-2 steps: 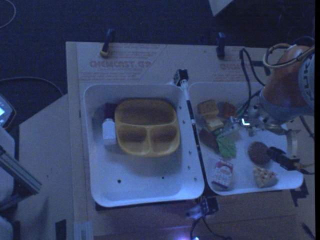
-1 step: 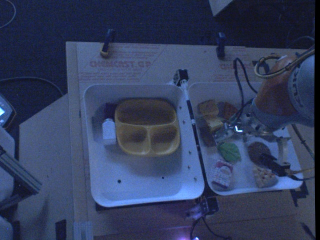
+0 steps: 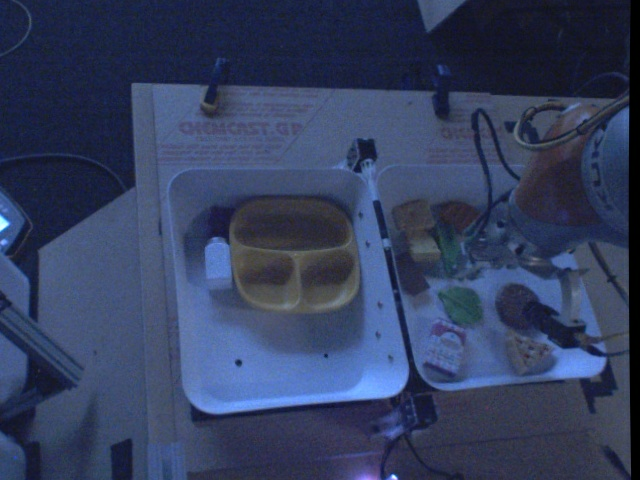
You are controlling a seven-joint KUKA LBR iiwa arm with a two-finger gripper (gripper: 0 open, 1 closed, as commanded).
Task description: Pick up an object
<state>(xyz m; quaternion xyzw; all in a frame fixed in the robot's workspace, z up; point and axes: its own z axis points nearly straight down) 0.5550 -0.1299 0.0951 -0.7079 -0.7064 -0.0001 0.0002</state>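
Observation:
The right bin [image 3: 590, 366] holds several small things: a tan block [image 3: 412, 214], an orange-brown piece [image 3: 457, 214], a yellow block [image 3: 424, 247], a dark brown slab [image 3: 412, 276], a green leaf [image 3: 461, 304], a red-and-white packet [image 3: 445, 348], a round brown cookie [image 3: 513, 303] and a pale wedge [image 3: 527, 352]. My gripper [image 3: 478, 252] hangs low over the upper middle of this bin, next to a slim green piece [image 3: 447, 250]. The light is dim and the wrist hides its tips. I see nothing held.
The left bin [image 3: 200, 368] carries a yellow divided plate [image 3: 294, 253] with a small white bottle [image 3: 217, 262] at its left side. A ridge [image 3: 385, 258] separates the two bins. The arm's grey and orange body [image 3: 570, 188] covers the right bin's far right corner.

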